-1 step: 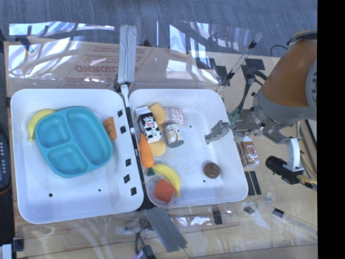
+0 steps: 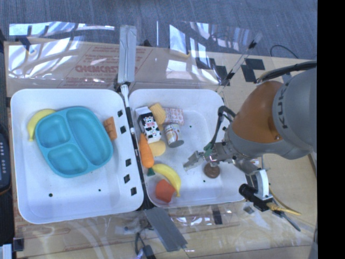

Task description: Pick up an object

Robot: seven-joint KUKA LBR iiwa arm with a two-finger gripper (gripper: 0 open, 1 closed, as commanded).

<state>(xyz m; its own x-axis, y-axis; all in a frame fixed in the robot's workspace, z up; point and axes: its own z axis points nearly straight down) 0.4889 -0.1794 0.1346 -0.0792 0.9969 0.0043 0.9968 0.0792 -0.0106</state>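
Camera view gives you the table (image 2: 64, 72) from above, with two shallow white bins side by side on it. Your arm (image 2: 280, 117) comes in from the right – grey, with its orange band over the right bin's (image 2: 197, 190) far edge – and the end effector (image 2: 200, 156) hangs low over that bin's floor. Whether its fingers are spread or pressed together you cannot tell from here, and nothing is seen held.

The left bin (image 2: 32, 198) carries a blue divided plate (image 2: 73, 140), with a yellow banana (image 2: 35, 121) tucked against the plate's upper left rim and a small orange block (image 2: 110, 127) just off its right side.

In the right bin, the things to pick crowd the left wall: a black-and-white milk carton (image 2: 149, 125), a carrot (image 2: 146, 151) below it, a second banana (image 2: 168, 175) and a red-orange fruit (image 2: 164, 190) at the bottom. A yellowish piece (image 2: 157, 112), a patterned packet (image 2: 173, 115) and a small tin can (image 2: 172, 135) lie further up – the can on its side. A small brown round object (image 2: 212, 171) sits apart from the rest, just beside the end effector.
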